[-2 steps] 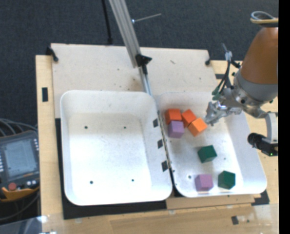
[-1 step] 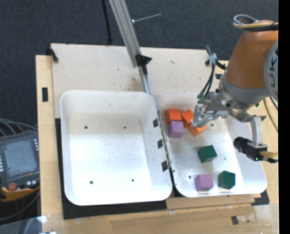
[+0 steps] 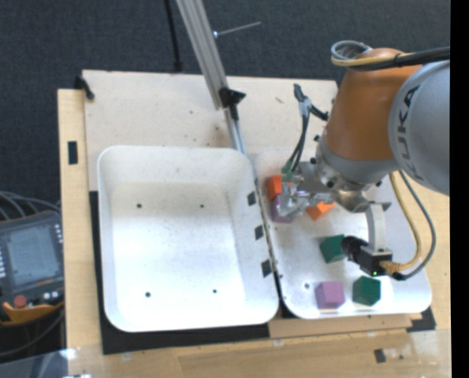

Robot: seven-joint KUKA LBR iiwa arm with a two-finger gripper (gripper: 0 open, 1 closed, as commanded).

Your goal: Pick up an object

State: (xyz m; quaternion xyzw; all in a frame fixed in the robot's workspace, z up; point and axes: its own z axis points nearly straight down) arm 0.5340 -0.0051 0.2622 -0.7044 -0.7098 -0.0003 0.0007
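Two shallow white bins, left (image 3: 179, 160) and right (image 3: 411, 298), are set side by side on a tan bench (image 3: 139, 109).

Robotics lab: teach pendant (image 3: 25, 262), aluminium camera mast (image 3: 202, 42), plywood bench (image 3: 155, 109).

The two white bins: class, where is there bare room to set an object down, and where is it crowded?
The left bin has bare floor from wall to wall. The right bin is crowded: orange blocks near the gripper, green blocks and a purple block toward its front.
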